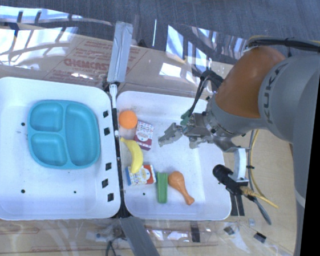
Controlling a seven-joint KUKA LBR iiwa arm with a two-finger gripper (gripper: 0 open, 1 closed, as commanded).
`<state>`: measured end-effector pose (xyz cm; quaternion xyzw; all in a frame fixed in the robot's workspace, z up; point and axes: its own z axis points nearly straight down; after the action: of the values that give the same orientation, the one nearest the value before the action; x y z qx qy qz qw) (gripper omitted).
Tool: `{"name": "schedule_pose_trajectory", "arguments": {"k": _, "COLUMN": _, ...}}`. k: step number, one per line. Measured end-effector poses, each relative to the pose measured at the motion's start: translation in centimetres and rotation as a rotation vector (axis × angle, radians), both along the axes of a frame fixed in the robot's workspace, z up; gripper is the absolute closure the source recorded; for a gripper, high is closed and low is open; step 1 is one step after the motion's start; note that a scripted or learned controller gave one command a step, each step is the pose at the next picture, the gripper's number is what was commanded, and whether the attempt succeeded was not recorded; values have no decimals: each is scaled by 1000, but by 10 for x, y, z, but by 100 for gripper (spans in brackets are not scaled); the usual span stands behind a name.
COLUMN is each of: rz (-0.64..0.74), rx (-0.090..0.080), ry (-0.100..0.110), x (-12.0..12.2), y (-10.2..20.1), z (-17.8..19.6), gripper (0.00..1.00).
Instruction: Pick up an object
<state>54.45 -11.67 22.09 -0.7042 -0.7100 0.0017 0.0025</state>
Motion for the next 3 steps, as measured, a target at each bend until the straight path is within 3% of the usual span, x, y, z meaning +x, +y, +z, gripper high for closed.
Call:
{"name": "schedule_pose_trajectory", "arguments": {"k": 1, "rz": -35, "rx": -1, "ry": -4, "x": 1, "y": 20, "z": -96, "gripper": 0}}
{"name": "schedule_pose_trajectory", "arguments": {"k": 2, "rz": -95, "rx": -2, "ry": -13, "x": 70, "y": -7, "z": -123, "gripper": 0}}
{"name": "schedule_pose_trajectory", "arguments": {"k": 3, "rz": -111, "rx": -3, "ry": -12, "x": 71, "y": 9, "z": -124, "gripper": 0}}
